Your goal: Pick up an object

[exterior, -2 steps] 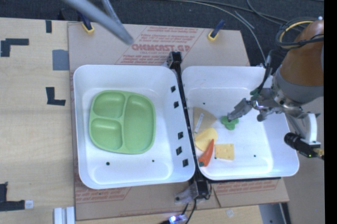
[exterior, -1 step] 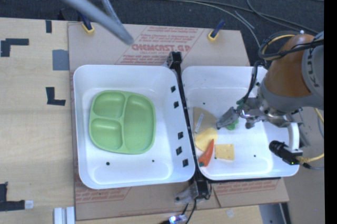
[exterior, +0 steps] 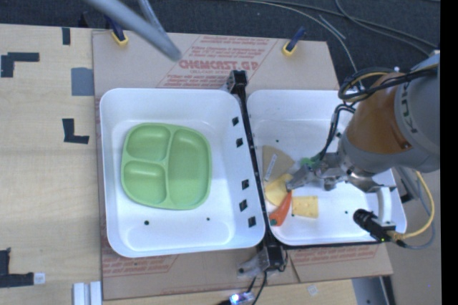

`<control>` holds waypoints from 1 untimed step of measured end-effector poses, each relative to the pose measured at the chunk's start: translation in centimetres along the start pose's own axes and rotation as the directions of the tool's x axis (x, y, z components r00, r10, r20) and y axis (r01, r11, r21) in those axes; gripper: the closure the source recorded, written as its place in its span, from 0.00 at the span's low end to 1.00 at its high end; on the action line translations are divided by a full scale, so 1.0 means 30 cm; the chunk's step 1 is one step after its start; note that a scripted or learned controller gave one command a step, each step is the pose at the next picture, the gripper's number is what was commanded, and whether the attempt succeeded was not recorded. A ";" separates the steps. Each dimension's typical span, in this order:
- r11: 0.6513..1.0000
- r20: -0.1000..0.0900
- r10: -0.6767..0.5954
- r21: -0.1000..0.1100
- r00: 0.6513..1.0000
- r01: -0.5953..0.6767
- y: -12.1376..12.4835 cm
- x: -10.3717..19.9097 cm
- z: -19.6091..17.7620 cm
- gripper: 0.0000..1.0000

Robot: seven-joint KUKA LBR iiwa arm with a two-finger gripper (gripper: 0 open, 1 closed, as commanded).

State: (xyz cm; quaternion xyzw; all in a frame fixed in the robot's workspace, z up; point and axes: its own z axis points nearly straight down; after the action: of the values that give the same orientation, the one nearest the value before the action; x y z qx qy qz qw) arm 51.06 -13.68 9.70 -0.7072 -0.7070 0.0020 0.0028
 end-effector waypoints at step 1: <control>1.000 0.002 -0.001 -0.006 1.000 0.001 0.002 0.000 0.039 0.00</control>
State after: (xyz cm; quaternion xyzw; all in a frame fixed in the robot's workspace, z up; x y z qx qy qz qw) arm 51.10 -13.68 8.53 -0.7068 -0.7074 0.0005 -0.0002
